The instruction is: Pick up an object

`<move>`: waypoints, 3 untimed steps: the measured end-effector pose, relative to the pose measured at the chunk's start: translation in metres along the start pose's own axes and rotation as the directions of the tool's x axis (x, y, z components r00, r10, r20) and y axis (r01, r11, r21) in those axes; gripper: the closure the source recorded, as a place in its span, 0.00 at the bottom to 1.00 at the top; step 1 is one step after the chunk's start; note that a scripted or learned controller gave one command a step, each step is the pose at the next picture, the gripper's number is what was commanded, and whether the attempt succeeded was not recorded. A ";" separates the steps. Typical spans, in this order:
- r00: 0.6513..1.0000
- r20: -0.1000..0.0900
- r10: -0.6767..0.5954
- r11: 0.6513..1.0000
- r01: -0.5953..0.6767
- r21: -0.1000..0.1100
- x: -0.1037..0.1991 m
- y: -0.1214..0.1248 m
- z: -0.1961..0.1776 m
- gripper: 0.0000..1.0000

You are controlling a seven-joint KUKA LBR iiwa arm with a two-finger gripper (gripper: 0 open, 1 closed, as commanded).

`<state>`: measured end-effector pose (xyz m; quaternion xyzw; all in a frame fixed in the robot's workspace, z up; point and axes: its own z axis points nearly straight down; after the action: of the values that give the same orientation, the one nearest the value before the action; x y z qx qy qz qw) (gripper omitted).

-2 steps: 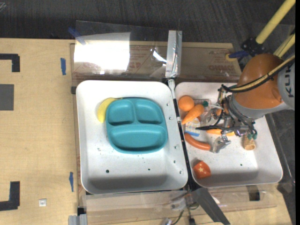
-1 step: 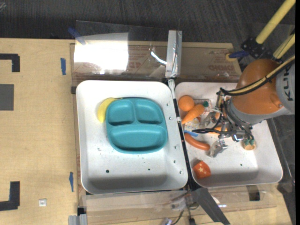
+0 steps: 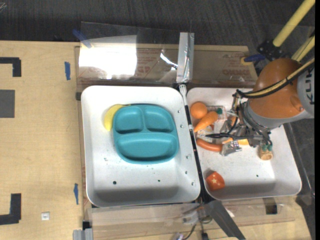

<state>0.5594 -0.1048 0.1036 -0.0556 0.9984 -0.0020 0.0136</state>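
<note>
The claw (image 3: 231, 143) is lowered into the right bin (image 3: 285, 176) among carrots (image 3: 206, 121) and an orange (image 3: 198, 109); whether it is open cannot be told. A tomato (image 3: 215, 180) lies nearby. A teal divided plate (image 3: 145, 132) occupies the left bin (image 3: 95, 149).

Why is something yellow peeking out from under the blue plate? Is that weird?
A bit, yes. In the left bin, the teal divided plate lies on top of a yellow thing, hiding most of it, so I cannot tell what it is. Nothing looks spilled or broken.
</note>
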 end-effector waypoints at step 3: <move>0.943 -0.012 -0.334 0.943 0.334 -0.009 -0.116 0.010 -0.186 1.00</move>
<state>0.6684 -0.0817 0.2926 -0.2238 0.9746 -0.0013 0.0064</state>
